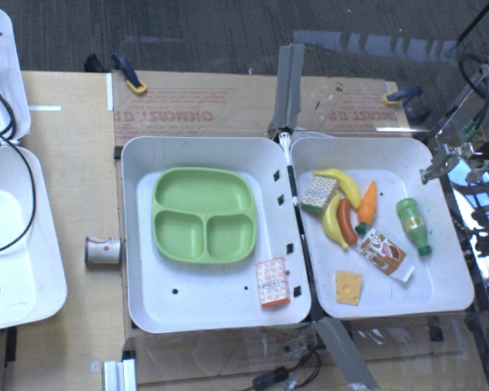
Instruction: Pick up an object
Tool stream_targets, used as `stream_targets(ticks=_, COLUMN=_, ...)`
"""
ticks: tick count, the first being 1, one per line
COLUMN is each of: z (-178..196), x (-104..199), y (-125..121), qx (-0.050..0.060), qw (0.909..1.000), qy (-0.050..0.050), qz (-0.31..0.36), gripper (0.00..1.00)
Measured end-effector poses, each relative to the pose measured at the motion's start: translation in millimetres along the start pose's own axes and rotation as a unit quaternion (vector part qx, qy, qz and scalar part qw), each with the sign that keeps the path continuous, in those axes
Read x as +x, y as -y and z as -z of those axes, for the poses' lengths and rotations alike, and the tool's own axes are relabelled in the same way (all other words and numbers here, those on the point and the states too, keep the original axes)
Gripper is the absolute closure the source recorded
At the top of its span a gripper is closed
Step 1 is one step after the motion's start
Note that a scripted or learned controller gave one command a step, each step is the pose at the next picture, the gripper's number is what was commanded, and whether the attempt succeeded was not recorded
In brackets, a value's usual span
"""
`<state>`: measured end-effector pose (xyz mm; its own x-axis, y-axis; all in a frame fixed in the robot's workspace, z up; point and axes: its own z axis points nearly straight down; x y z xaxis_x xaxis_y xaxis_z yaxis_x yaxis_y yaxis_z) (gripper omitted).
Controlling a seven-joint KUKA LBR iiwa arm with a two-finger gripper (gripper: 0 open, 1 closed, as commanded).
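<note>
Two white bins (138, 218), green plate (204, 214) centred, margins open.

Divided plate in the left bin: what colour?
Light green plate, plain, seen in the camera view.

Both bins, left (138, 243) and right (448, 275), are white. The divided plate (204, 214) is light green. The bananas (339, 202) are yellow. The carrot (367, 203) is orange; the sausage (347, 221) is red-orange. The bottle (413, 226) is green. The cheese wedge (349, 287) is yellow-orange. The small carton (272, 283) is white with red-orange print. The juice box (384, 255) is brown, red and white.
</note>
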<state>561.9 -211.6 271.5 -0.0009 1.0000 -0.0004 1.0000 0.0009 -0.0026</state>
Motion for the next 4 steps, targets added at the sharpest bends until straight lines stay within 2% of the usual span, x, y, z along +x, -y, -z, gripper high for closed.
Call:
stream_targets(ticks=1, z=8, x=0, y=-1, qx=0.0, qw=1.0, qy=0.0, qz=0.001, gripper=1.0)
stream_targets(ticks=2, z=8, x=0, y=0, qx=0.001, qw=1.0, qy=0.0, qz=0.001, gripper=0.0)
stream_targets(ticks=3, z=-130, x=-3, y=3, qx=-0.011, qw=0.9952, qy=0.002, qz=-0.097, gripper=0.0)
stream_targets(ticks=4, z=-139, x=-3, y=-31, qx=-0.022, qw=0.9972, qy=0.004, qz=-0.072, gripper=0.0)
